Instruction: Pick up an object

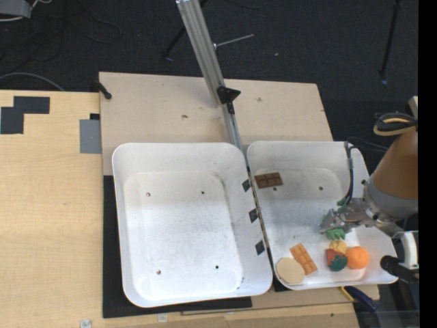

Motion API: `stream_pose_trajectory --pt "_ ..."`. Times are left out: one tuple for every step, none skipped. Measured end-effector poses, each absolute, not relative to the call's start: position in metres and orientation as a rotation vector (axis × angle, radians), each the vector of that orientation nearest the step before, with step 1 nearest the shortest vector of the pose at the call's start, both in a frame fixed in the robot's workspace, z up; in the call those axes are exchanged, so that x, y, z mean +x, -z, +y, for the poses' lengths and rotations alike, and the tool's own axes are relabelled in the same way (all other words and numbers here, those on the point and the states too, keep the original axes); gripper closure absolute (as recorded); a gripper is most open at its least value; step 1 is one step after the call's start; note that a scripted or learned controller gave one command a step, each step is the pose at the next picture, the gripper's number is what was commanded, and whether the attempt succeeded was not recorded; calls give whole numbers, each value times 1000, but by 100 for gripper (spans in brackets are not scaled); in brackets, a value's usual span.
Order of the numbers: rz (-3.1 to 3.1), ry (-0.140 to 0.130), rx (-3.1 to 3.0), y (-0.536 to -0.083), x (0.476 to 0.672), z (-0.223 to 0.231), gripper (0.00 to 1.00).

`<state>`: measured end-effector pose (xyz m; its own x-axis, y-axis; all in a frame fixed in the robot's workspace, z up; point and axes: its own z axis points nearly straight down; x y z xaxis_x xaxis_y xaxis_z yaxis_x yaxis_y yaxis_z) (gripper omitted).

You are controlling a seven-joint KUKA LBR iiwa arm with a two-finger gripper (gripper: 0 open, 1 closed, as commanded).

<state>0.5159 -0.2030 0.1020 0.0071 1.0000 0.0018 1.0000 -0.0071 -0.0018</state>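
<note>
We see the gripper (334, 223) low in the right bin (300, 156), just above a green toy (335, 234); we cannot tell how its jaws stand. An orange ball (357, 257) lies nearby.

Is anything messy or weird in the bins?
Nothing looks spilled or broken. The toys crowd the right bin's near corner: an orange ball, a red-and-green piece, an orange block and a pale disc. Only a brown bar lies apart, near the divider. The gripper sits low over the pile.
</note>
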Motion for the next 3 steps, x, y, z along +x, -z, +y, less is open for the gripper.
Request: stream_pose_trajectory --pt "-2215 2 -2230 -161 509 -205 100" --pt "-2225 2 -2222 -214 510 -206 100" --pt "-2223 0 -2213 -205 511 -152 100"
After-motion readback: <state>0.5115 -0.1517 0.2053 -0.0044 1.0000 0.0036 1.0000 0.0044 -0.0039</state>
